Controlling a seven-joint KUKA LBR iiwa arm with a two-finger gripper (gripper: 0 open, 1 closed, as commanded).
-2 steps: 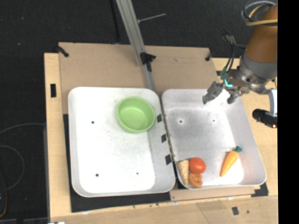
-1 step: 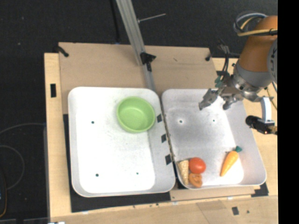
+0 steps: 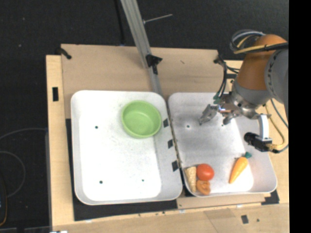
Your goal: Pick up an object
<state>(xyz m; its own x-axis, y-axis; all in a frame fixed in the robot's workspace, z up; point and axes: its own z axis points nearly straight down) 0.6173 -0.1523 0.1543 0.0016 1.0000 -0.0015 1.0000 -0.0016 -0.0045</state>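
Worktop of pale wood carries two shallow white bins set side by side, and from my remote seat I look down on both at a slant. I see the left bin holding a green bowl, upright, near its far edge and toward the right-hand corner, close to the seam between the bins. I see the right bin holding three things, all along its near edge: a carrot lying tilted toward the near right corner with its green stub pointing away from me, a tomato near the near left corner, and a tan and brown bread-like item touching the tomato and pressed into that same corner; I cannot tell exactly what this last item is. The arm comes in from the right, grey with its orange band, and the pincer hangs over the far half of the right bin, well apart from the carrot, the tomato and the bread-like item. Its fingers stand spread, released, with nothing between them. A grey metal pole slants across the far side of the worktop and ends near the seam between the bins.
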